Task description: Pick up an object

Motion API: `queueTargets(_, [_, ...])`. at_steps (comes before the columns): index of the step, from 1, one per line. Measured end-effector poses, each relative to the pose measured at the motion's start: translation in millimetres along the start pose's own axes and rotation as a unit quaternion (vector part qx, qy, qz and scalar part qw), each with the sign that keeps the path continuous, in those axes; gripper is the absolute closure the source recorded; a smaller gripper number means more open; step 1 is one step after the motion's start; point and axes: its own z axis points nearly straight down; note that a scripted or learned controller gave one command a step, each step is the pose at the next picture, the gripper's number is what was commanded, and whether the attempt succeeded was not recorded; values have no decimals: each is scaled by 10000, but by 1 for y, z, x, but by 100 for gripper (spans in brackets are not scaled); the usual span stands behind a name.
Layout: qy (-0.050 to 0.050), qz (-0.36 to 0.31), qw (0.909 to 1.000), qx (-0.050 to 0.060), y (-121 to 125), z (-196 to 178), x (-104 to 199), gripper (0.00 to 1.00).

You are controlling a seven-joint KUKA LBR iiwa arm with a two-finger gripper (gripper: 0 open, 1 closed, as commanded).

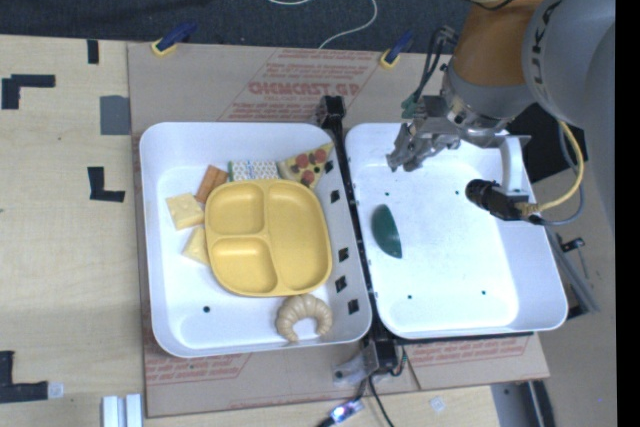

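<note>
Gripper (412,153) poised empty above right bin's (520,310) far-left corner, finger spread unreadable, green piece (387,231) nearer, likely target.

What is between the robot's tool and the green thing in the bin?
Nothing. In the camera view, just bare white bin floor lies between the tool and the green thing.

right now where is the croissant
The croissant lies in the left bin, at its near edge, just below the yellow plate.
</note>
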Motion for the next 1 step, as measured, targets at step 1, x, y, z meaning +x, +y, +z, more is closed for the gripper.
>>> queueTargets(1, [-5,9,10000,-2,7,-4,50,100])
